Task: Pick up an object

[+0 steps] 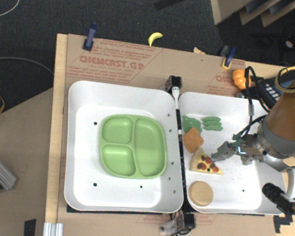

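Objects for the pick all sit in the right bin, none lifted. Going big to small from my seat: left bin holds a green divided plate, 3 compartments, lying flat near its centre. Arm comes in from the right, orange band over grey wrist, leaning over the right bin. Gripper is low, w/ fingers narrow and nothing between them that I can see; tips are just above the pizza slice, touching or not I can't tell. Round tan cookie lies near the bin's front edge, apart from the pizza. Brown bread-like piece sits just beside the divider, next to a green leafy piece. Green pea pod lies farther back.
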Tool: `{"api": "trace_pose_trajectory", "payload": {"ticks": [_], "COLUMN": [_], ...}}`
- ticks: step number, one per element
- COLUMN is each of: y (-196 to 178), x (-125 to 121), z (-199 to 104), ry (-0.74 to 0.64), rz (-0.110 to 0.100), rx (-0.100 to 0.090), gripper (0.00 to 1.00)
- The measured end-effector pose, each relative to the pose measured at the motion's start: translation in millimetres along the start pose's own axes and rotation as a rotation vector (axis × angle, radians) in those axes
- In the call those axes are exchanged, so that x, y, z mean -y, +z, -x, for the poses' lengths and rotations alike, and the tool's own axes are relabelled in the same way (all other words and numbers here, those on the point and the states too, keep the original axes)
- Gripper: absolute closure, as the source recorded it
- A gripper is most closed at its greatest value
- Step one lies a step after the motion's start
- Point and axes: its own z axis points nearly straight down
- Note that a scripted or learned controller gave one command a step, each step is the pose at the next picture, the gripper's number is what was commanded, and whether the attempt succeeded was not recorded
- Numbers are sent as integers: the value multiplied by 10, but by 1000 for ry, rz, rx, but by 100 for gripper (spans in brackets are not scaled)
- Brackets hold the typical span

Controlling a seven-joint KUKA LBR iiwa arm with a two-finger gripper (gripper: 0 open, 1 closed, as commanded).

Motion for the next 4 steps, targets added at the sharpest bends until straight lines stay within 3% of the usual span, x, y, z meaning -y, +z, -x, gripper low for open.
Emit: {"api": "trace_pose_trajectory", "payload": {"ticks": [1, 2, 3, 4], "y": [-7, -113, -1430, -1340], "x": [89, 79, 111, 126], "z": [-876, -818, -897, -1660], "ry": [-9, 1, -4, -9], "rz": [-4, 1, 16, 1], "rx": [-4, -1, 0, -1], "gripper": [0, 100, 100, 100]}}
